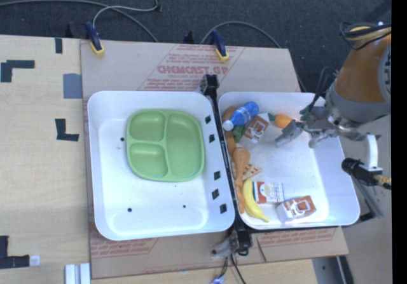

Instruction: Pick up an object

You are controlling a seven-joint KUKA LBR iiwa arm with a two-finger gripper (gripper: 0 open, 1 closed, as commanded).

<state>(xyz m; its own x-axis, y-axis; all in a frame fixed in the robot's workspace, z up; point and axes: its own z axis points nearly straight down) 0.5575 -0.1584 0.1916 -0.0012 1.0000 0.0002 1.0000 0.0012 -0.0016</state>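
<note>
Camera view: two white bins sit side by side on a cardboard sheet (191, 67) held to the bench by two blue clamps. The left bin (105, 213) holds a green divided plate (165, 145), lying flat near its middle. The right bin (331, 175) holds the loose items, most of them along its left wall: a blue bottle (240, 115) at the top, lying tilted, with a small brown carton (257, 128) just beside it; an orange piece (282, 121) near the top centre; a carrot-like orange item (241, 161) lower down (shape unclear); a banana (250, 200) near the bottom left; a white carton (269, 191) touching the banana; and a second carton (297, 208) just to its right. The arm enters from the right, over the right bin's upper right part. The gripper (303, 133) has its fingers spread apart with nothing between them; one fingertip sits just beside the orange piece.
</note>
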